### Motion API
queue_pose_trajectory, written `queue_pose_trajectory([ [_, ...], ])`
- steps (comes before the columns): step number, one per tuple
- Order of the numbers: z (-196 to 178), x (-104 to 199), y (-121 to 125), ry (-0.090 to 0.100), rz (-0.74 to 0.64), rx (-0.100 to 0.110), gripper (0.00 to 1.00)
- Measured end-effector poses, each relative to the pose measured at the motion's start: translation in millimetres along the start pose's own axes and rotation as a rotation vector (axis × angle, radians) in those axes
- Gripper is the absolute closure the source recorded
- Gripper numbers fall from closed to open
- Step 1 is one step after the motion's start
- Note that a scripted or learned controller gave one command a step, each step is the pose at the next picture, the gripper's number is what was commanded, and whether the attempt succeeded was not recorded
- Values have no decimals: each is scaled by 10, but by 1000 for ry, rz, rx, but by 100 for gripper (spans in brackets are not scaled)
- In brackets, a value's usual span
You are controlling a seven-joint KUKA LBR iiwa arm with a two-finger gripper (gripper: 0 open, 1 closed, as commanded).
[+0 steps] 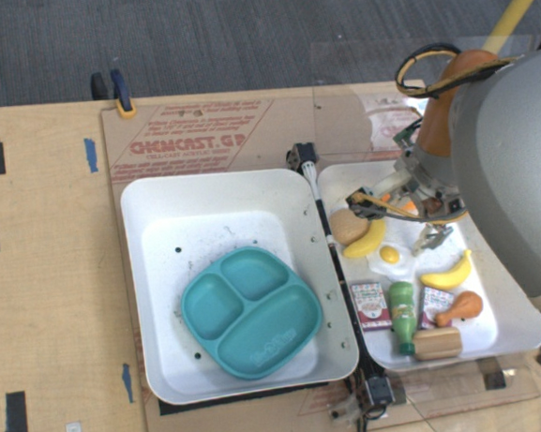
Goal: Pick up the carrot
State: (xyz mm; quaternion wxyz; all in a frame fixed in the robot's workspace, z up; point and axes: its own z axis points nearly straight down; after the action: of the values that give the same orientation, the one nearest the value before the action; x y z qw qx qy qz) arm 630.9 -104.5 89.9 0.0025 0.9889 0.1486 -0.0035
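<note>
My fingers [420, 208] sit low in the right bin [516, 330], over the carrot [397, 207]. I cannot tell whether they are spread or pinching.

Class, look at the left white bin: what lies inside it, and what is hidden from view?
Inside the left bin lies one teal divided plate, with nothing on its three compartments. The bin floor beneath the plate is covered and cannot be seen.

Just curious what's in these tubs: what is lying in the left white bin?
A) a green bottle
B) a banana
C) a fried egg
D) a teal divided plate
D: the teal divided plate lies alone in the left white bin, while the food toys all sit in the right bin.
</note>
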Motion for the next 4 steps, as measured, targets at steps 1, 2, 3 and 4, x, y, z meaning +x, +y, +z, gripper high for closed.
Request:
queue_pose_trajectory([
  [1,-110,15,-4,3,-5,-1,100],
  [2,5,-349,300,11,-219,9,100],
  [3,19,-353,299,10,-219,8,0],
  [4,18,-26,438,-62,-16,57,0],
])
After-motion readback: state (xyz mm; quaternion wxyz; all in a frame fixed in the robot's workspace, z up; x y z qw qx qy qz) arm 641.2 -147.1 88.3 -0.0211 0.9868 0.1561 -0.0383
